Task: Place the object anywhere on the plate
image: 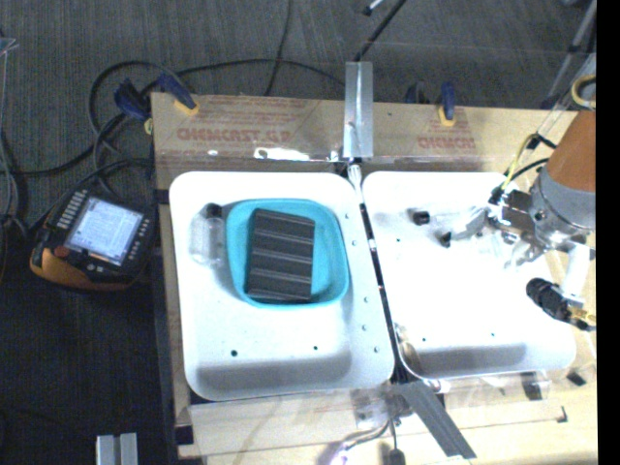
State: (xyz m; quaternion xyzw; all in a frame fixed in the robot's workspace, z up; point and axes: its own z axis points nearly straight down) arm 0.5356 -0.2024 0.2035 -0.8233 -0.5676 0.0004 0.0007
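Farthest from the gripper, at the outer side of the other bin (194, 356), a small clear bottle (205, 232) with a dark cap lies just beside the plate (334, 264). It seems to touch the rim, though that is hard to tell.

The plate is blue and sits well to the gripper's left, across the wall between the bins. The block (281, 253), which I take to be the task's thing, lies flat on it and wholly inside the rim, so the placing looks done.

The block is a dark slab with ribs. It looks stiff and not fragile, probably light to middling in weight. The ribs should keep it from slipping. I would grip it across the short width, near the middle of its length. Its long axis runs from the far side to the near side, crosswise to the gripper's line of reach, and the near end leans a little away from the gripper. The grooves run across the width.

The gripper (455, 229) hangs over the right bin (484, 347). Nothing is seen in its grasp, and I cannot tell whether it is parted or closed.
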